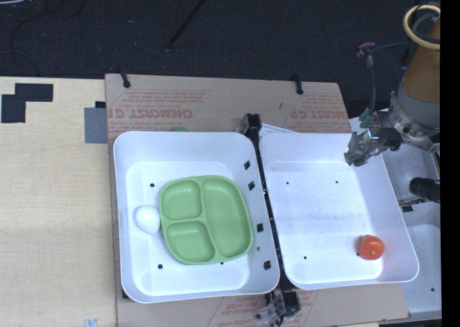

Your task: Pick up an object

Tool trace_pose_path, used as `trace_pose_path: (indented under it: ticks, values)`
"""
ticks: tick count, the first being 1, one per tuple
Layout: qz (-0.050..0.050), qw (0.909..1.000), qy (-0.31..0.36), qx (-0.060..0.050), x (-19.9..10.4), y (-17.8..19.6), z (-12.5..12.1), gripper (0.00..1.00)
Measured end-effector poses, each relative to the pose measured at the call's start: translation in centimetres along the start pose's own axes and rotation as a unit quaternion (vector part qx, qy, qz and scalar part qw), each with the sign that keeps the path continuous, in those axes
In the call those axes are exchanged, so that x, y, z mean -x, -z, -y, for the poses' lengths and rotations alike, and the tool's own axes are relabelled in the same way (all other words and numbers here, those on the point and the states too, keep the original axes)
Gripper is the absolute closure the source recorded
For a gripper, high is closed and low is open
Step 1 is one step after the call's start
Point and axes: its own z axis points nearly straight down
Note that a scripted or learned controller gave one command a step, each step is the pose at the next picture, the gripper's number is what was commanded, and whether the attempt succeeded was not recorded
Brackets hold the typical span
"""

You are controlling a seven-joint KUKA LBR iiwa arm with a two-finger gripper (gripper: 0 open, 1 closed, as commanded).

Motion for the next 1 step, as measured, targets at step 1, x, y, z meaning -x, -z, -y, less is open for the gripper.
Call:
trace_pose_path:
  ticks: [1]
  values:
    - [0.0, 1.0, 0.0, 0.001, -5.23, 0.2, -0.47, 1.0]
